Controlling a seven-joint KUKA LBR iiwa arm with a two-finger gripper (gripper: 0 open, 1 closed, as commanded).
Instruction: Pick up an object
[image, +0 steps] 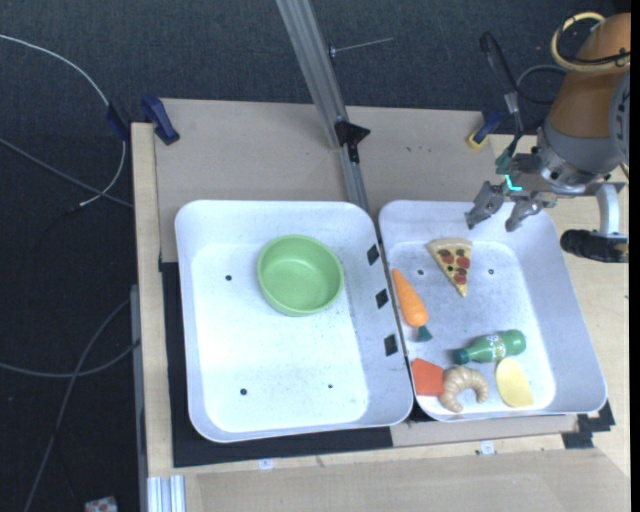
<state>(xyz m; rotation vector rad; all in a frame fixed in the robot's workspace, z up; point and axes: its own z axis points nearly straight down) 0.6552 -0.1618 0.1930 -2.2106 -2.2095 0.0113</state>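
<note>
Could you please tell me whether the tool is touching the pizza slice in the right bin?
Apart. The camera view shows the tool open above the bin's far edge, with bare white floor between it and the pizza slice.

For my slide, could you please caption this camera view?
Open gripper above right bin's far edge, near pizza slice; green bowl in left bin.

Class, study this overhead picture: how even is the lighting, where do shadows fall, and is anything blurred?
Camera view: lighting is soft and even, without harsh glare on the white bins; the green bowl casts only a faint shadow; the gripper and the toy pizza slice look slightly soft, and fine detail is grainy.
</note>
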